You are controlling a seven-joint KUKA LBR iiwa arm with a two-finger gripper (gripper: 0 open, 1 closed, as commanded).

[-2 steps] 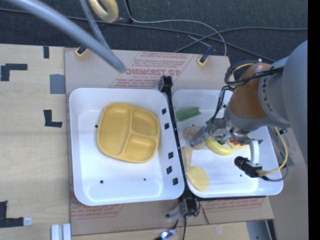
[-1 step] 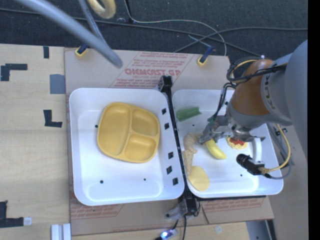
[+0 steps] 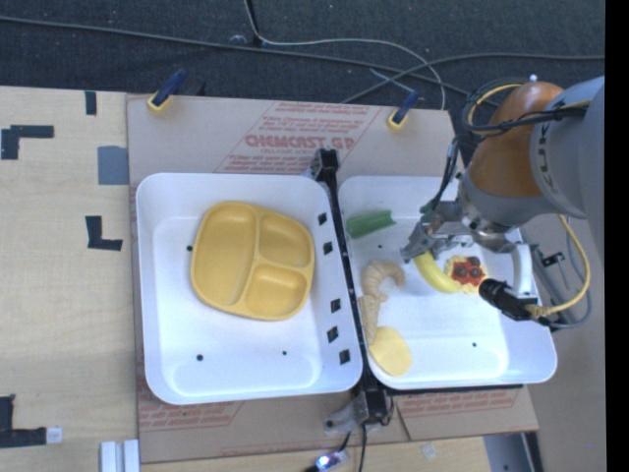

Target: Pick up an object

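My gripper [image 3: 425, 245] hangs low over the middle of the right bin [image 3: 491, 357], reaching in from the right under the orange wrist band. A yellow banana [image 3: 438, 275] lies just below and right of it, touching or nearly touching its tip. A small red-and-dark item [image 3: 467, 268] sits next to the banana on the right. A green piece [image 3: 370, 224] lies to the gripper's left near the bin's divider. A pale croissant-like piece [image 3: 379, 279] and a light yellow lemon-like item [image 3: 390, 351] lie lower left.
The left bin [image 3: 162, 313] holds a yellow divided plate [image 3: 252, 261]. A black divider [image 3: 336, 264] separates the bins. Cables run across the dark floor behind, and a black cable connector [image 3: 503, 299] hangs off the arm over the right bin.
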